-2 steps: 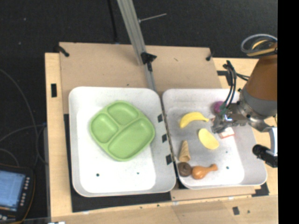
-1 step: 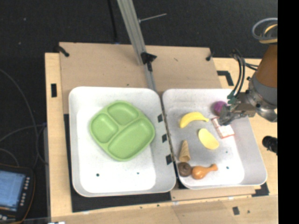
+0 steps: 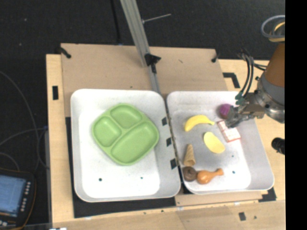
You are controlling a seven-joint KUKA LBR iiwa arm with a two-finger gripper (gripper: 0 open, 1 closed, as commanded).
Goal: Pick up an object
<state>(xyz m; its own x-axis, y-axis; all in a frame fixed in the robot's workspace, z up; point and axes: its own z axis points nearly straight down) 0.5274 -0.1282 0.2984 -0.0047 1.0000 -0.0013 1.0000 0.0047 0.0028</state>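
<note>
Camera view: nearest the lens, right bin [image 3: 261, 176] holds a brown drumstick toy [image 3: 209, 175], a chocolate ice-cream cone [image 3: 189, 161], a yellow lemon slice [image 3: 213, 143] and a banana [image 3: 197, 122]. All look like light, hard, glossy plastic, likely slippery. Gripper [image 3: 232, 120] sits low beside a purple plum-like piece [image 3: 224, 110] and above a white card [image 3: 230, 131]; finger state can't be judged. Banana's narrow middle seems the best hold. Left bin [image 3: 76, 128] carries a green divided plate [image 3: 125, 133].

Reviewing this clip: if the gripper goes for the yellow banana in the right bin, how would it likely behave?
The banana looks like smooth moulded plastic, so probably stiff, light and a bit slippery. Its curve may let it pivot or slide if pushed.
</note>
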